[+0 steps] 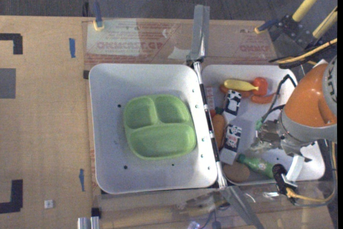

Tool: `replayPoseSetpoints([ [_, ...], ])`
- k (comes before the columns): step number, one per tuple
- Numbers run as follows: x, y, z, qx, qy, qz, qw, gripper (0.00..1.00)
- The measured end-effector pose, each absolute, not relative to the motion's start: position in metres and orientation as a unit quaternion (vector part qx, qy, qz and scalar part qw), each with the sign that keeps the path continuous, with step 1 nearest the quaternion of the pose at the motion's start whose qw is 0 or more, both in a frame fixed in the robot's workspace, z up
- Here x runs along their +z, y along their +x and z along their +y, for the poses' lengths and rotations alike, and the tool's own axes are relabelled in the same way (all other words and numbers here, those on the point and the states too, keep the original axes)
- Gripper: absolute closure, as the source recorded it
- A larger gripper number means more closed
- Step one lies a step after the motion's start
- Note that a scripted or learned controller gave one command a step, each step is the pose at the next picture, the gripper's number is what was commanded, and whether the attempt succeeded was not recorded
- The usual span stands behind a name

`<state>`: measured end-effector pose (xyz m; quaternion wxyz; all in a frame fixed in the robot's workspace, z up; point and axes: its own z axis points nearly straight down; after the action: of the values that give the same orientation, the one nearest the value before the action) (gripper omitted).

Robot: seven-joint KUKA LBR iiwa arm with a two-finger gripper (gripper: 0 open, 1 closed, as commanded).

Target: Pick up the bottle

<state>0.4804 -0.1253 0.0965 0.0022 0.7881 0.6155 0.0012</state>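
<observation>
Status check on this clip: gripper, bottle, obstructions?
Gripper above right bin, holding nothing. Green bottle lying near front wall. Cow-print cartons and brown disc crowd it.

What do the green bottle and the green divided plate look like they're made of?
Green bottle: probably plastic, with a slightly glossy, translucent-looking green body lying in the right bin; glass cannot be ruled out. Green divided plate: likely moulded plastic, an even matte lime colour with soft rounded compartment walls and no sharp glare.
</observation>
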Motion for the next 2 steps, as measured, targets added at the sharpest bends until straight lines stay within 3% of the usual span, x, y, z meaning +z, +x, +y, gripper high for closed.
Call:
replayPoseSetpoints([
  [1, 0.096, 0.48, -0.125, 0.0012, 0.788, 0.615, 0.002, 0.0],
  [2, 0.086, 0.481, -0.171, 0.0009, 0.679, 0.734, 0.002, 0.0],
])
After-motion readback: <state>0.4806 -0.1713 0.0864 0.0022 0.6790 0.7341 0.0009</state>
